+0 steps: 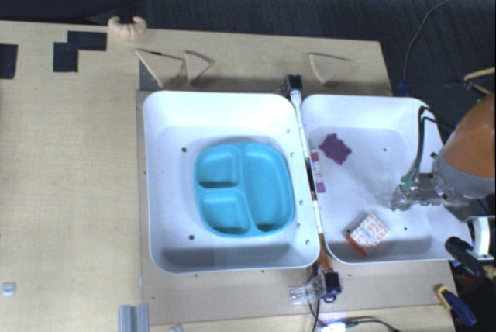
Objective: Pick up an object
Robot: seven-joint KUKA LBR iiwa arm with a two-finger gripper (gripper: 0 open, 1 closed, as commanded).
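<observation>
Two white bins side by side on wooden counter (70, 191). Left bin (167, 129): blue divided tray (244, 187) at centre, open margin round it. Right bin (364, 117): purple piece (335, 148) near divider, red-white box (367, 232) by front wall. Gripper (404, 195) at right edge, clear floor between; open/shut cannot tell.

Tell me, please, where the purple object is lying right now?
In the camera view, the purple object lies in the right bin, toward its upper left near the divider between the bins, apart from the small patterned box lower down.
</observation>
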